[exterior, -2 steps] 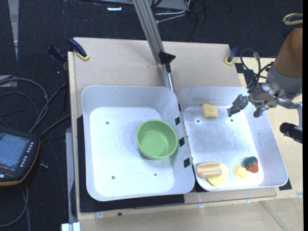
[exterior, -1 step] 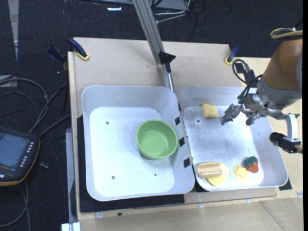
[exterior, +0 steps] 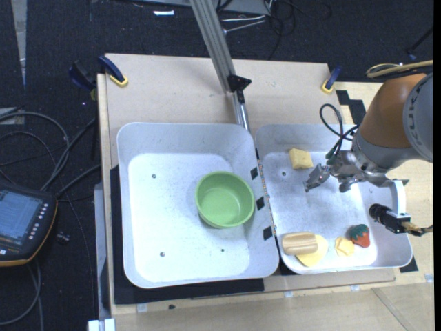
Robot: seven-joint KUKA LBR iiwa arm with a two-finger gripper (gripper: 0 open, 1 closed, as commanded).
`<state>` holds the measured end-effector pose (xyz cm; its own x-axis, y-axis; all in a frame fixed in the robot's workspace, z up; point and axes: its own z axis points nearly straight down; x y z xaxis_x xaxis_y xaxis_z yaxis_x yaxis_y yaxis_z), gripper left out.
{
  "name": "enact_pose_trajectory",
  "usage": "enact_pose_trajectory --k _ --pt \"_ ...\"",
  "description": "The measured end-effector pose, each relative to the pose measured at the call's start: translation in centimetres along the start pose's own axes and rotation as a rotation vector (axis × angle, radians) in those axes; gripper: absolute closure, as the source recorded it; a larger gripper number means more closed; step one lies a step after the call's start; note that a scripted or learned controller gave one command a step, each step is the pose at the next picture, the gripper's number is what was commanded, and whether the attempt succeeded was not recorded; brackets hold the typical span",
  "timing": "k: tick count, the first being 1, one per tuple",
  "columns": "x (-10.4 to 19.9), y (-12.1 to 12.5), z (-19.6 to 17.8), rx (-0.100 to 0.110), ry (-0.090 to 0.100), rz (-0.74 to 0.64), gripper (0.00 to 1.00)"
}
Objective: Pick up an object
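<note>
Objects are sitting in both bins: a green bowl (exterior: pixel 224 198), stiff and smooth, best pinched at its rim, is lying in the left bin (exterior: pixel 138 185); small yellow pieces, probably light foam, are lying right. Gripper (exterior: pixel 329 178) is hovering beside one yellow chunk (exterior: pixel 300 158), jaws seemingly narrow, holding nothing.

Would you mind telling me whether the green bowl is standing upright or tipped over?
Upright. The green bowl sits in the left bin with its round rim facing up and its inside showing, with nothing in it.
</note>
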<state>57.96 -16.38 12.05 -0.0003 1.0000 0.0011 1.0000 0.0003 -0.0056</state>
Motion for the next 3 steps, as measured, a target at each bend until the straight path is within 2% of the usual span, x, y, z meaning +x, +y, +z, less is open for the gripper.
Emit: enact_pose_trajectory --k 1,2,3 --pt "0.0 0.2 -1.3 -0.006 -0.001 0.000 1.00" --pt "-0.1 -0.3 -5.7 -0.009 -0.002 0.000 1.00" --pt "0.2 -0.7 -11.8 -0.012 -0.002 0.000 1.00"
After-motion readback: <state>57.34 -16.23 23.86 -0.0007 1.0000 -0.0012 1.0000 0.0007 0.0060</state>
